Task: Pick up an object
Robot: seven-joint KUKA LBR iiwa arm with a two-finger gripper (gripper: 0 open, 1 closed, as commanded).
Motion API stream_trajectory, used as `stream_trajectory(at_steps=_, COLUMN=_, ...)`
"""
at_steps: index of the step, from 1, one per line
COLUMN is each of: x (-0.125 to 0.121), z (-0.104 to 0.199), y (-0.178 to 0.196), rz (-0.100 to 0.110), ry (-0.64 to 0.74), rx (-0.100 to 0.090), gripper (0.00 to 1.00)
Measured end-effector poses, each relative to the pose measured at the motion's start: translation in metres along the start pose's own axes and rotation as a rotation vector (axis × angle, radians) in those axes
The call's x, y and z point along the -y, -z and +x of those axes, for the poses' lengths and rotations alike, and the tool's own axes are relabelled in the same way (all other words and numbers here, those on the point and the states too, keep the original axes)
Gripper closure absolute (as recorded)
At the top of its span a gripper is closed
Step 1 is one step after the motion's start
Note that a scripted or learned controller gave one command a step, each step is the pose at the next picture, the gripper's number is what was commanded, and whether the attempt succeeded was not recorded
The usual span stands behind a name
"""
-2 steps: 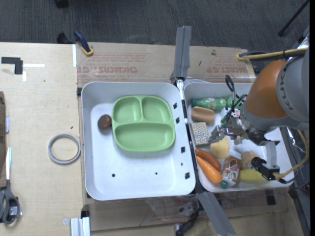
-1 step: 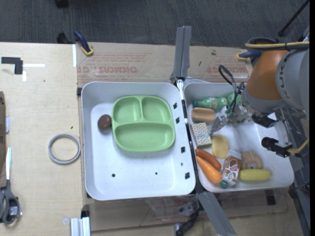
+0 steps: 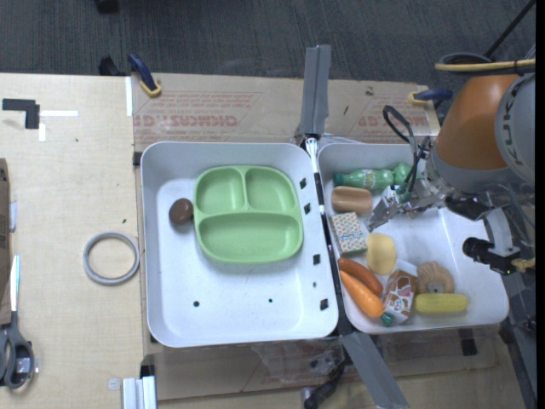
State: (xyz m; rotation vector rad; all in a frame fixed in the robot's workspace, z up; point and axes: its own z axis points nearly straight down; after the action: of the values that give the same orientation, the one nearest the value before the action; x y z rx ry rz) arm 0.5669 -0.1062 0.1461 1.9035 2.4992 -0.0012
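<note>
While the arm [image 3: 477, 126] reaches in from the right, its jaws [image 3: 385, 211] hang over the right bin [image 3: 485, 313] beside the hot dog [image 3: 352, 199] | jaws: cannot tell how far open, nothing seen between them | right bin: green bottle [image 3: 368, 178], lemon [image 3: 381, 252], carrot [image 3: 361, 286], corn [image 3: 441, 303] | left bin [image 3: 238, 309]: green divided plate [image 3: 249, 212], brown ball [image 3: 180, 212] touching its left rim.

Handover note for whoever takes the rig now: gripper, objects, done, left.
Gripper: low in the right bin, between hot dog and yellow fruit; holds nothing visible, finger state unclear.
Right bin: green bottle, cracker block, carrots, corn.
Left bin: green tray, brown ball.
Done: nothing lifted.
Left: grasp one object and lift it.
</note>
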Motion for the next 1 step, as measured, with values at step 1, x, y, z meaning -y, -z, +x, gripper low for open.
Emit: stream_trajectory(at_steps=1, x=0.0113, z=-0.0207, y=-0.0263, rz=0.002, ry=-0.156, rx=-0.001, gripper=0.00)
